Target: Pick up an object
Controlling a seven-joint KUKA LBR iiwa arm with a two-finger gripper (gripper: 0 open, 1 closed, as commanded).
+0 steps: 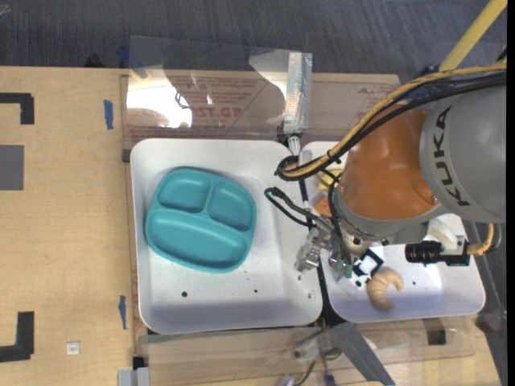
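A teal plate with three compartments lies in the left white bin. In the right bin a tan croissant-shaped object rests near the front edge. My gripper hangs low over the right bin's left part, just up and left of the croissant, under the orange band of the arm. The arm's bulk hides much of the right bin. A white object and a bit of yellow peek out beside the arm.
A clear plastic sheet with a taped strip stands behind the bins. Black and yellow cables loop from the arm over the divide between the bins. Wooden bench extends to the left.
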